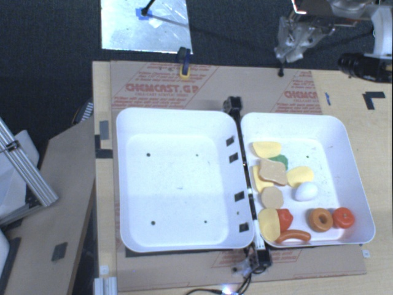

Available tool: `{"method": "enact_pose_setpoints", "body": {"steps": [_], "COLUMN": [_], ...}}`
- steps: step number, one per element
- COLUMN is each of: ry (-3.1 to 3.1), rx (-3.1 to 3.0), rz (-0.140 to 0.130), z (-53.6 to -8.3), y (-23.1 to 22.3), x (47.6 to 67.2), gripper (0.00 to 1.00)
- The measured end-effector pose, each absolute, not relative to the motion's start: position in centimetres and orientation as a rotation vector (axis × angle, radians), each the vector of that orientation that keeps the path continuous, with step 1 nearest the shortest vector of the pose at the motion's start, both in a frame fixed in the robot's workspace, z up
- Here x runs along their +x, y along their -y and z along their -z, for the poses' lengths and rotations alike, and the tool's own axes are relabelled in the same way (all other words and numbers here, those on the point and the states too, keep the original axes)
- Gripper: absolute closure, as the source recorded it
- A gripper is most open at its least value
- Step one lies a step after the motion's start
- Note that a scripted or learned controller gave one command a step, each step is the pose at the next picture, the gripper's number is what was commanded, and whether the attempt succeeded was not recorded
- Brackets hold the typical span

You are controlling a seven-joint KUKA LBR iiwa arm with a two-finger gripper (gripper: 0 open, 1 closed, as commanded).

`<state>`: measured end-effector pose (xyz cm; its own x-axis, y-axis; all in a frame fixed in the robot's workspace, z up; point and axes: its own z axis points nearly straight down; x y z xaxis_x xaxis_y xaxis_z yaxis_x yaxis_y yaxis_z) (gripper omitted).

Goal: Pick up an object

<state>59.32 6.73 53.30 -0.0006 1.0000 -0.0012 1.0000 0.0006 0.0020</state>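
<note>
The right bin (pixel 336 134) holds several toy foods: yellow pieces (pixel 267 149), a tan bread slice (pixel 272 171), a white egg (pixel 305 191), a brown doughnut (pixel 320 219), a red tomato (pixel 344 217) and a sausage (pixel 293 236). My gripper (pixel 288 55) hangs high at the top right, well beyond the far rim of that bin, over the cardboard's back edge. Nothing shows between its fingers.
The left bin (pixel 175 177) lies beside the right one, joined by a black hinge strip (pixel 241 171). A shiny metal sheet (pixel 145 16) lies on the floor at the back. A blue and yellow clamp (pixel 183 63) sits on the cardboard's far edge. An aluminium frame (pixel 21 171) stands at left.
</note>
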Motion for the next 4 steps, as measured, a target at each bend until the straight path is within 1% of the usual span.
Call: {"method": "enact_pose_setpoints", "body": {"steps": [1,2,3,4], "ry": [-2.227,-2.230,-2.220,-2.228], "rx": [2.215,2.214,2.220,2.214], "rz": [-0.003,-0.003,-0.002,-0.004], "z": [-53.5,-53.6,-53.4,-53.6], "y": [-8.2,-10.7,-11.2,-13.0], "x": [55.9,50.5,56.0,51.2], "gripper": [1.00,1.00,1.00,1.00]}}
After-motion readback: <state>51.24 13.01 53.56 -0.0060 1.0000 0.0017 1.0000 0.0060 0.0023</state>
